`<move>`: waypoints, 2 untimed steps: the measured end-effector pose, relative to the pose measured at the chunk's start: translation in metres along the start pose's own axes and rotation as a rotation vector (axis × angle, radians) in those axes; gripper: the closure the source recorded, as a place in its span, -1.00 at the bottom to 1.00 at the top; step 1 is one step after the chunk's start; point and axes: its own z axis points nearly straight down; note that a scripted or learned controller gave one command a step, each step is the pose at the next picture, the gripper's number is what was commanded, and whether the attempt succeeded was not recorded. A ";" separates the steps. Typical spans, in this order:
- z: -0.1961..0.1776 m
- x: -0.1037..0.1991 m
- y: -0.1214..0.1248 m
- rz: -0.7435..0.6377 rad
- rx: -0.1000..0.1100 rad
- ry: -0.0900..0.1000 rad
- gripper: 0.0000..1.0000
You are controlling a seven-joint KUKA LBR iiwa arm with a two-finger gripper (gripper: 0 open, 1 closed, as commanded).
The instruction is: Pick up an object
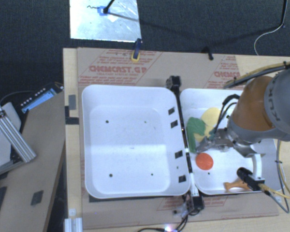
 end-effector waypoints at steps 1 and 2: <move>-0.107 0.019 0.002 -0.005 -0.019 -0.003 -1.00; -0.024 -0.003 -0.044 0.004 0.000 -0.002 -1.00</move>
